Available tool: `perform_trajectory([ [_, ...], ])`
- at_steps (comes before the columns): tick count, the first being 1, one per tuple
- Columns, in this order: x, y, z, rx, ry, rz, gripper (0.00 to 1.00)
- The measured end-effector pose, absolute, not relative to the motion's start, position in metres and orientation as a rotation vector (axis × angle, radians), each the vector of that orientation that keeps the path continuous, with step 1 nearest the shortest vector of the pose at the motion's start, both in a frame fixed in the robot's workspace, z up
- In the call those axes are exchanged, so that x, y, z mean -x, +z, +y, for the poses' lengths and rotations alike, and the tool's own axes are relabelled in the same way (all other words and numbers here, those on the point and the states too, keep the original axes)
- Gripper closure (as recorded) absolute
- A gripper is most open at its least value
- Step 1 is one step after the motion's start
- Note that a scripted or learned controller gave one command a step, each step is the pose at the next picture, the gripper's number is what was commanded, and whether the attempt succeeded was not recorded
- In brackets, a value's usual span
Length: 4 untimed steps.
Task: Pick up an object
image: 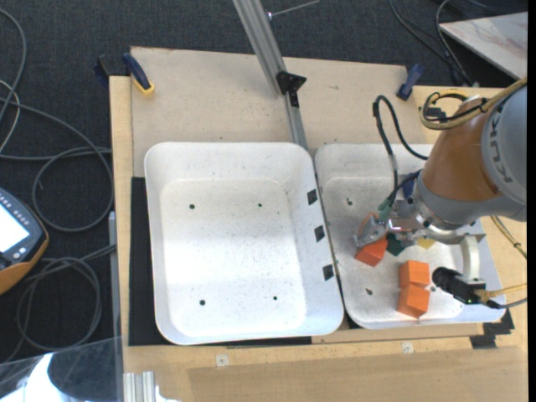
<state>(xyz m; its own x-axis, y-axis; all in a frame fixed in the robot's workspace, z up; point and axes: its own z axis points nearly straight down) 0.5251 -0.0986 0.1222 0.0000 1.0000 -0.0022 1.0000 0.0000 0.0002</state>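
Right bin [352, 304], gripper [374, 234] low inside it, finger state cannot be told, red-orange block [371, 253] touching just beneath its tip, two orange blocks [412, 288] nearby toward the bin's near edge

— What did we have around the bins?

— We saw a wooden worktop [218, 99] on dark carpet [59, 23], with blue clamps [138, 72] at its far corners and a slanted metal pole [264, 40] rising from the middle.

— And off the worktop?

— We noted looping black cables [50, 166] on the left, beside a handheld pendant [17, 237] with a lit screen and orange edge.
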Motion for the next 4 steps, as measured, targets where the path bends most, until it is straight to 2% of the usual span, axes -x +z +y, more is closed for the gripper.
perform_trajectory([
  [1,-0.530,0.109,-0.104,-2.216,0.007,2.205,0.00],
  [2,-0.533,0.122,-0.102,-2.207,0.020,2.203,1.00],
  [3,-0.542,0.168,-0.099,-2.216,0.006,2.221,1.00],
  [4,-0.548,0.226,-0.108,-2.216,0.006,2.218,1.00],
])
